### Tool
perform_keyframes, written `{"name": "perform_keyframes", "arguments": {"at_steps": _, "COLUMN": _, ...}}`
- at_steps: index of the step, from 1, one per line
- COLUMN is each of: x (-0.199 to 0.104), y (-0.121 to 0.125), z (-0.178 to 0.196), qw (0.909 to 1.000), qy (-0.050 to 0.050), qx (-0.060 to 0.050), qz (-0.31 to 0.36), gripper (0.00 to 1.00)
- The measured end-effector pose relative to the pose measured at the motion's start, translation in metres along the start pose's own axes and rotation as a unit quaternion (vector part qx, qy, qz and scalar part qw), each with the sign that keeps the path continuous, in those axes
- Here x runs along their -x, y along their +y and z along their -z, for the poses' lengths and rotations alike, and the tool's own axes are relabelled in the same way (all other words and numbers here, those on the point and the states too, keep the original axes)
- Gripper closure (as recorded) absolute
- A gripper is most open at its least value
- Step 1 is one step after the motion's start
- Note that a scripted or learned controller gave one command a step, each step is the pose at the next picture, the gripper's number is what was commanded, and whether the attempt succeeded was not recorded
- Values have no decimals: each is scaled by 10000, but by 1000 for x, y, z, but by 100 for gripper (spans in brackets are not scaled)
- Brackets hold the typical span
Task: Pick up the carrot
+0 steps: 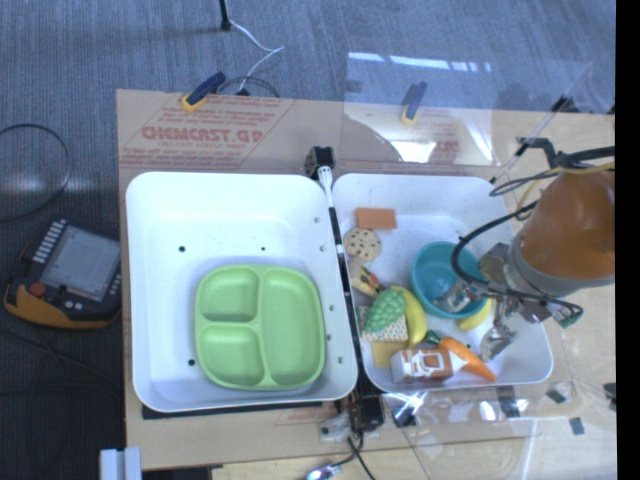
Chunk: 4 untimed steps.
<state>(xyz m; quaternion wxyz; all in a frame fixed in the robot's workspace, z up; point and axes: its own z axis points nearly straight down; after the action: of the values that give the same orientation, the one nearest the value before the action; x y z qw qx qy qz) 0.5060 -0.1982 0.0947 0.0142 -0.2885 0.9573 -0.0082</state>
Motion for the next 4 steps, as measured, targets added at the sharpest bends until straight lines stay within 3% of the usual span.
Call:
{"name": "perform_keyframes", "arguments": {"at_steps": 1, "x": 26, "y": 26, "z": 169, "qw": 9999, "qy": 56, "qx": 67, "qz": -84, "gripper": 0}}
{"name": "perform_keyframes", "arguments": {"at_steps": 2, "x": 38, "y": 65, "z": 24, "qw": 9934, "qy": 85, "qx": 141, "qz": 1139, "gripper": 0}}
{"name": "perform_keyframes", "arguments": {"at_steps": 3, "x": 49, "y": 70, "z": 5, "qw": 9689, "qy": -14, "qx": -29, "qz": 2474, "gripper": 0}}
{"name": "perform_keyframes", "arguments": {"at_steps": 4, "x": 57, "y": 72, "z": 18, "qw": 9686, "qy": -91, "qx": -51, "qz": 2485, "gripper": 100}}
